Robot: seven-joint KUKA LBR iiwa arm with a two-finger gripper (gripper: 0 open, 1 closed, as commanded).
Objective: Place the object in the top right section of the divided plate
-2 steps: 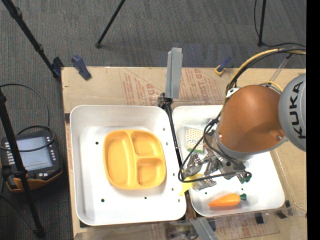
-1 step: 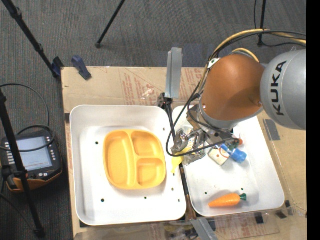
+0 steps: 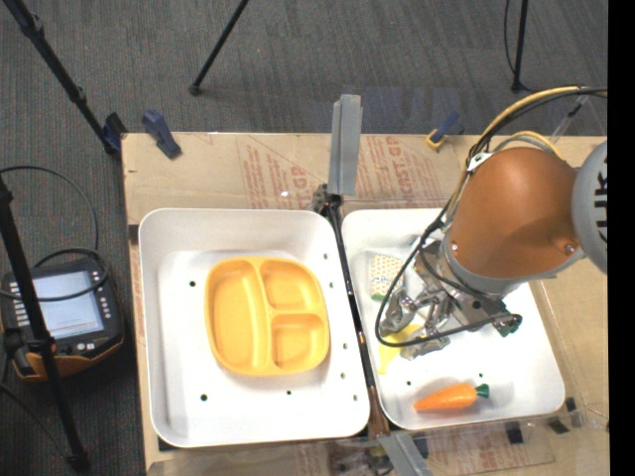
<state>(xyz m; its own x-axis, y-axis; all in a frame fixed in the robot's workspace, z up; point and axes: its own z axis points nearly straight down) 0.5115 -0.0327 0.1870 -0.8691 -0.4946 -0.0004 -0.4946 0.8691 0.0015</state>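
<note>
Camera view: 2 white bins. Left bin (image 3: 164,266): 1 yellow divided plate (image 3: 266,314), 3 sections, all vacant, laid flat ready to receive. Right bin (image 3: 541,365): 1 carrot (image 3: 448,397), 1 yellow item (image 3: 395,335), 1 pale packet (image 3: 382,269). Gripper (image 3: 422,315) lowered among them, likely picking; grip state cannot be told.

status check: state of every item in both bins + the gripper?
divided plate: upright in the left bin, all three sections empty.
toy carrot: lying flat, front of the right bin, untouched.
yellow item: flat under the gripper, partly hidden.
patterned item: flat near the right bin's left wall.
gripper: low over the right bin.
</note>
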